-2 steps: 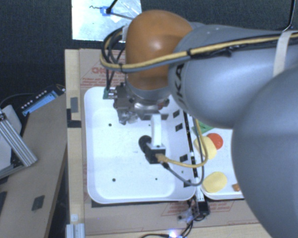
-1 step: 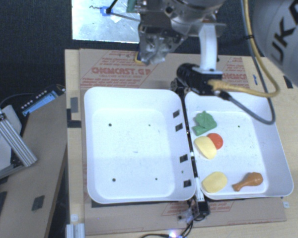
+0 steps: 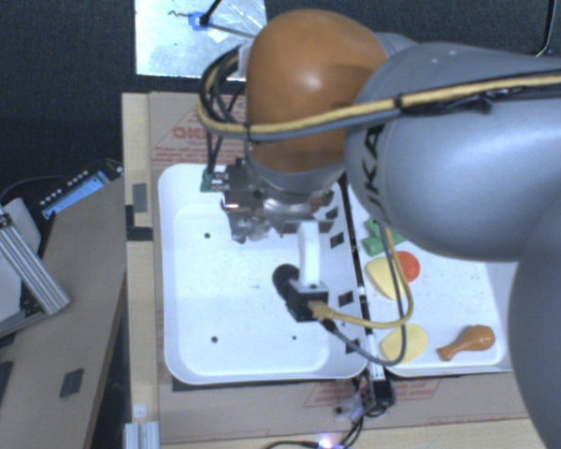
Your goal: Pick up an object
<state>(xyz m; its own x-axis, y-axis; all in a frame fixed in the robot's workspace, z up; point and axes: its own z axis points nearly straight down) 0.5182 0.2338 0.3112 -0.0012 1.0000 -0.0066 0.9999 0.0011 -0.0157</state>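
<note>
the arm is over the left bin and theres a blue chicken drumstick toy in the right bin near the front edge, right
Not quite: the drumstick toy is orange-brown, not blue. The camera view shows it in the right bin near the front edge, and the arm does hang over the left bin as you said.

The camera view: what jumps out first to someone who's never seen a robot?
The big grey arm with its orange band fills the top and right, reaching down over the left white bin. In the right bin lie bright toys, including an orange drumstick shape near the front edge.
</note>
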